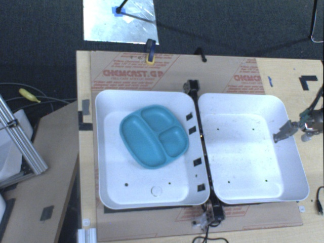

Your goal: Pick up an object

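Observation:
A blue divided plate (153,135) lies flat in the left bin (109,186), a little above the bin's middle. A small pale round disc (157,190) rests near that bin's front wall. My gripper (282,133) reaches in from the right edge of the view and hangs over the right rim of the right bin (243,186), far from the plate. Nothing shows in its grasp.
The two white bins sit side by side on a cardboard sheet (136,72) on the bench, joined by a black clamp strip (198,146). A shiny foil sheet (120,14) lies at the back. An aluminium frame (20,146) stands at the left.

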Robot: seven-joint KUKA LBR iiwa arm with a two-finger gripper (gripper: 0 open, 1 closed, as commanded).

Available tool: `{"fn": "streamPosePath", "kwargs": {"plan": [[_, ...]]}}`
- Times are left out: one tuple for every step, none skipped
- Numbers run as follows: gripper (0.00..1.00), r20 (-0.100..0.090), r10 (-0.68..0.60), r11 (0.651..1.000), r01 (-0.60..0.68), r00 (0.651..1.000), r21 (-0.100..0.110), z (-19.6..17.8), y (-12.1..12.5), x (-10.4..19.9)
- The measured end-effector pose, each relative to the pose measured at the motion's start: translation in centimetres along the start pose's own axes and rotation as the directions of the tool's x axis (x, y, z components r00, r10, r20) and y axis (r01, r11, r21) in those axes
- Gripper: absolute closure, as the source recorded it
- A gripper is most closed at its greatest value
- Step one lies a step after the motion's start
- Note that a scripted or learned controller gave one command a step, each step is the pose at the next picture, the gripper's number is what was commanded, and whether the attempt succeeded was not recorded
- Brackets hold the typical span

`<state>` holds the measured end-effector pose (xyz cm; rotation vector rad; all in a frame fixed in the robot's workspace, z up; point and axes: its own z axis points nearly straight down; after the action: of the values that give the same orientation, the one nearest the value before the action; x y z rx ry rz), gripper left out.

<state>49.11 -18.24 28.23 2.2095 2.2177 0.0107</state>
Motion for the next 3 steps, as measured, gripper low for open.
{"fn": "streamPosePath", "kwargs": {"plan": [[0.0,-0.003,-0.006,1.0,0.006,1.0,0.008,4.6,7.6,3.2],[0.0,-0.004,0.005,1.0,-0.005,1.0,0.021,14.4,5.1,1.3],[1.0,-0.002,0.001,1.0,-0.001,1.0,0.008,12.7,5.5,1.4]]}}
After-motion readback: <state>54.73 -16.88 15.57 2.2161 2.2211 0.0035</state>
